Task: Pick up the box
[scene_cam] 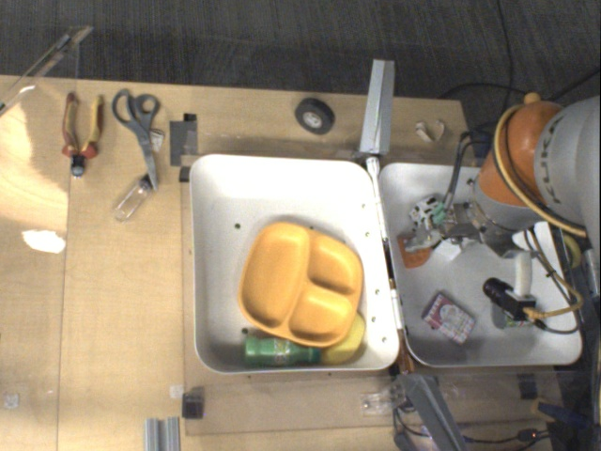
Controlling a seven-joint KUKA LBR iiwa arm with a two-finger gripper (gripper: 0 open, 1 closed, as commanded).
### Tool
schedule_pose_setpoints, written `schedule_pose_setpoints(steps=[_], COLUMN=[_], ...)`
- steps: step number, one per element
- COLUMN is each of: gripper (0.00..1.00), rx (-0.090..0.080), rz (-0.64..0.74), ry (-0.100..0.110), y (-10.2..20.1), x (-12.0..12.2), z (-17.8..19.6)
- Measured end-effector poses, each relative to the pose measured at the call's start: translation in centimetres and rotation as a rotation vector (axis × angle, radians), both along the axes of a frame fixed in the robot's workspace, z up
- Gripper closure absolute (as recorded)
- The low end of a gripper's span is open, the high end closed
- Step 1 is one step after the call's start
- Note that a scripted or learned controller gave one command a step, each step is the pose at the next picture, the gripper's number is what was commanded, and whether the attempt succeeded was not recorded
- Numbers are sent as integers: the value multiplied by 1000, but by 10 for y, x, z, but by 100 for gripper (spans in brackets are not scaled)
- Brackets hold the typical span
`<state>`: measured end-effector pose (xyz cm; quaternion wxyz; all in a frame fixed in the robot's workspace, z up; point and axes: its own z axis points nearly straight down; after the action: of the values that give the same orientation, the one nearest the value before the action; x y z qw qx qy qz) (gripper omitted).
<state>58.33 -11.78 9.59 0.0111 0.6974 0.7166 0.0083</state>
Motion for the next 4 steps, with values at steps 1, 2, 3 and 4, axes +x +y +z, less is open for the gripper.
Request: schedule_pose_setpoints(steps=[1,2,3,4], gripper=[0,0,0,0], rx=[-3,-2,0,-1], rz=[46,278,172,264], ry=[9,19,24,23], y=[-52,1,-54,-4], x=[-72,-94,-95,-95], z=[3,93,48,43])
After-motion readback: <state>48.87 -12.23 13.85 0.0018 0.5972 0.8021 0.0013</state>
